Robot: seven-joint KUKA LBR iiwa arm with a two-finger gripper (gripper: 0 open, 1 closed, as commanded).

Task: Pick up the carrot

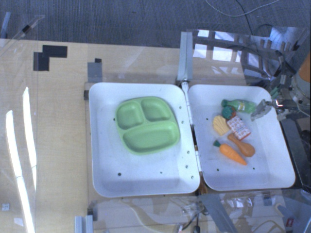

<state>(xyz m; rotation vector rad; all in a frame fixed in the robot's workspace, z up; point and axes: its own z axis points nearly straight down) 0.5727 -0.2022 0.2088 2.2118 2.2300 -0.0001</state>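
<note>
Nearby, carrot point(232, 153) beside red-and-white packet point(238, 127), print unreadable

Probably a robotics lab: bench point(48, 130) with white bins point(104, 178), loose cable point(243, 8)

The orange carrot point(231, 152) with a small green stem lies flat in the right bin point(272, 176), its tip pointing toward four o'clock.
</note>
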